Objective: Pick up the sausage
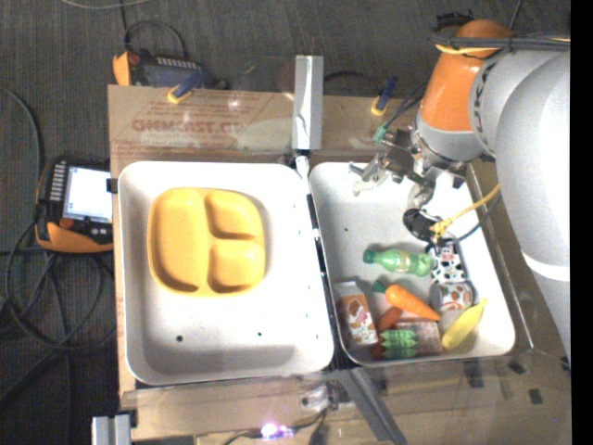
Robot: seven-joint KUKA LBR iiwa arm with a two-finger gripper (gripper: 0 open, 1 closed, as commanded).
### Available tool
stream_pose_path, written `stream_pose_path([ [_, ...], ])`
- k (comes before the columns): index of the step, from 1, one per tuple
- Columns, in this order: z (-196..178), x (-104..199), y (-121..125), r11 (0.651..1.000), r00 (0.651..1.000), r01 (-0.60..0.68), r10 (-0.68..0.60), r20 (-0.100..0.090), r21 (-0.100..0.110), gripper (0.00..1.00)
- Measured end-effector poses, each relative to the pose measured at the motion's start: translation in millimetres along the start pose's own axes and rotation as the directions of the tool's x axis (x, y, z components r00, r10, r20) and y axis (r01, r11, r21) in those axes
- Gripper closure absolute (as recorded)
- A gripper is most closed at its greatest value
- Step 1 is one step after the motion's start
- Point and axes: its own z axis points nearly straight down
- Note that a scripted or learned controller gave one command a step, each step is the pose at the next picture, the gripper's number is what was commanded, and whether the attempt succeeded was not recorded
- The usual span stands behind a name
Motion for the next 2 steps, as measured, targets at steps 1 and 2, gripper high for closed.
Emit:
stream_pose_path([
  [1,82,-17,15,1.000,1.000,-0.014,0.014,0.000,0.002,0.00],
  [2,93,-2,36,0.999,0.999,-0.053,0.053,0.000,0.009,0.00],
])
